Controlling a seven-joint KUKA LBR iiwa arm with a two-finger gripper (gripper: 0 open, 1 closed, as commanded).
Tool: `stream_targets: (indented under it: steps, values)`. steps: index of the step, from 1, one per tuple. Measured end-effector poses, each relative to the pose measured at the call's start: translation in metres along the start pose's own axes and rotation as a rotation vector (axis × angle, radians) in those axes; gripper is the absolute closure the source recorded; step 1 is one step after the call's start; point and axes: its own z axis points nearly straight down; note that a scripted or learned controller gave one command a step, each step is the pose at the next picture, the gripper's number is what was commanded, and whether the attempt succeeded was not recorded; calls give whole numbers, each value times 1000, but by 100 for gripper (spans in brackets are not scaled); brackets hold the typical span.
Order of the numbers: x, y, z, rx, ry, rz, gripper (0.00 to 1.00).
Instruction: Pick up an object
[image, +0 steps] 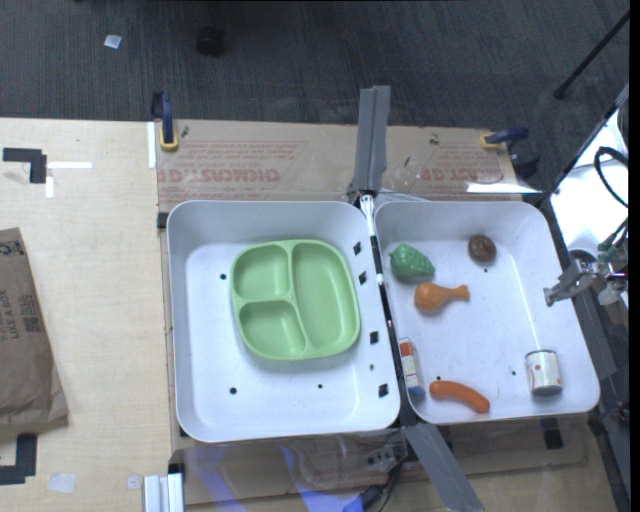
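1. Camera view: I take the right bin (520, 215) as my landmark. Six small things lie in it, all well apart from one another except along its left wall.
2. Near that bin's upper left sits a green lump (410, 262); just below it lies an orange drumstick (440, 295), with its thin end pointing right.
3. A brown ball (482, 248) sits near the bin's upper right. A small can (543, 371) lies near its lower right corner.
4. An orange sausage (460, 395) lies along the bin's lower edge, and a narrow tube (408, 362) lies against the bin's left wall.
5. The left bin (190, 330), beside my landmark, bears a green divided plate (296, 298).
6. At the landmark bin's right rim I see the claw (572, 281), outside the wall and above no object. How its jaws stand is too small to tell.
7. I judge the pick not yet begun. The can is the closest candidate, but it may roll; I would close across its round sides, not its ends.
8. The drumstick looks the safer choice to me: open floor all round it. I would avoid the tube, since the wall leaves no room for a finger.
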Motion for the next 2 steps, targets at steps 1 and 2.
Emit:
stream_targets:
  steps: [1,2]
  values:
    - [88,-10,146,1,1,210,0]
    - [72,67,95,-2,-2,147,0]
